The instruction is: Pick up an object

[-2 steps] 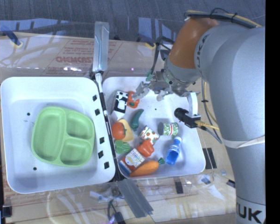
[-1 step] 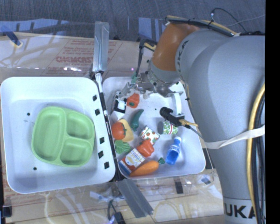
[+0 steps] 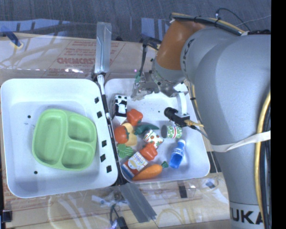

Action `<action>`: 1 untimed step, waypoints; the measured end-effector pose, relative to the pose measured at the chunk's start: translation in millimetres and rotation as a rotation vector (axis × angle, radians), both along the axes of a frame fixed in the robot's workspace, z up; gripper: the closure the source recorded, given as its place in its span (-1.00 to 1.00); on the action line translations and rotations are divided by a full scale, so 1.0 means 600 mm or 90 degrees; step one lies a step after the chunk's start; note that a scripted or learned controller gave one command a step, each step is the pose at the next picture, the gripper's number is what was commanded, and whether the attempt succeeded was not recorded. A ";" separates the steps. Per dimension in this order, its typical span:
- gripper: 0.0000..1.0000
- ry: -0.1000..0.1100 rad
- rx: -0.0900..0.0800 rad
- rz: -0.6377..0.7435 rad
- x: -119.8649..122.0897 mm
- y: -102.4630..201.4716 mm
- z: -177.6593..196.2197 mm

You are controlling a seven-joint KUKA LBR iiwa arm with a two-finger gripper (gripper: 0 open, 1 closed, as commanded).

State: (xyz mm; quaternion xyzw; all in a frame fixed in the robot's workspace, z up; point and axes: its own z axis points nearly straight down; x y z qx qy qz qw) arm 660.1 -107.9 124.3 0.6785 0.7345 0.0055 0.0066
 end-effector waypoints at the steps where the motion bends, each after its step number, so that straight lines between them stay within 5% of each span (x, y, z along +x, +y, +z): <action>1: -1.00 0.000 0.000 0.000 0.000 0.000 0.000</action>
